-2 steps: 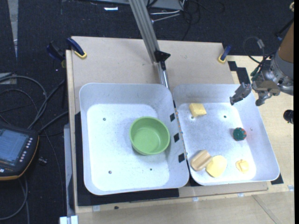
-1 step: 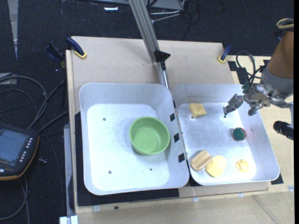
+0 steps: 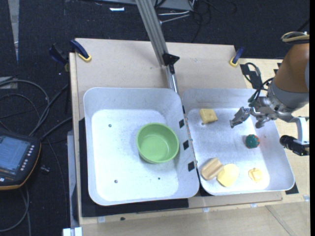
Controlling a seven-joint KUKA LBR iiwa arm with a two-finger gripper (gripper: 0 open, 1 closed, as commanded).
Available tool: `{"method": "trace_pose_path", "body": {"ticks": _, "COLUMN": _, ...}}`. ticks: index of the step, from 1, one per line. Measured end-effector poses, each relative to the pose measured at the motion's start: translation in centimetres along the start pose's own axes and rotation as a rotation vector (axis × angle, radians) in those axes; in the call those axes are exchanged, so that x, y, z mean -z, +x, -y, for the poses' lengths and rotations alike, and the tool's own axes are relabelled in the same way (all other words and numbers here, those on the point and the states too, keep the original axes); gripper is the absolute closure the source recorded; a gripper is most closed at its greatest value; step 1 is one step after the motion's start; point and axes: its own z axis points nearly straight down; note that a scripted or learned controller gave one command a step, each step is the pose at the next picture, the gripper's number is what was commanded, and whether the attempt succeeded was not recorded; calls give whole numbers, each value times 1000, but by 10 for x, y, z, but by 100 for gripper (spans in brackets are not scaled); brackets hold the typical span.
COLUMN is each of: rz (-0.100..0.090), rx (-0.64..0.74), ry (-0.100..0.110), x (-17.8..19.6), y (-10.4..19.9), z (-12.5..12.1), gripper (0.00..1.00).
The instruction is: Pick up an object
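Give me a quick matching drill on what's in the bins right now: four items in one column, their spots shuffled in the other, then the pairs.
Items:
1. green bowl
2. yellow block
3. green ball
4. end effector

Places:
A. far left part of the right bin
B. over the right bin, up and left of the ball
C. middle of the left bin
D. right part of the right bin

Pairs: 1-C, 2-A, 3-D, 4-B
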Motion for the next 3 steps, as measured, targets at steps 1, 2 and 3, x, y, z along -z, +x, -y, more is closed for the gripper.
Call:
{"method": "trace_pose_path", "body": {"ticks": 1, "rz": 0, "rx": 0, "ry": 1, "x": -45, "y": 1, "z": 7, "gripper": 0}}
{"method": "trace_pose_path", "body": {"ticks": 2, "rz": 1, "rx": 0, "ry": -4, "x": -32, "y": 0, "z": 6, "gripper": 100}}
{"method": "trace_pose_path", "body": {"ticks": 3, "rz": 2, "rx": 1, "ry": -8, "x": 21, "y": 0, "z": -5, "gripper": 100}}
